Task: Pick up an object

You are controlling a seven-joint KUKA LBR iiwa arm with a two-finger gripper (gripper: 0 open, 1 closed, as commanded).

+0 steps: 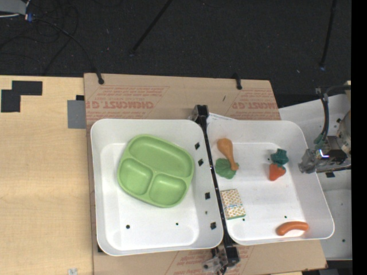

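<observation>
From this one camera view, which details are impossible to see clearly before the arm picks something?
- Gripper, camera view: at the right edge, small and blurred; its state is not readable.
- Patterned packet: print too small to read.
- Teal piece above the strawberry toy: too small to identify.
- Green plate: hides the left bin floor beneath it.

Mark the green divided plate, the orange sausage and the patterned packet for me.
green divided plate (155, 171): camera view, centre where its dividers meet.
orange sausage (292, 228): camera view, middle of its length.
patterned packet (233, 203): camera view, centre of its face.
</observation>
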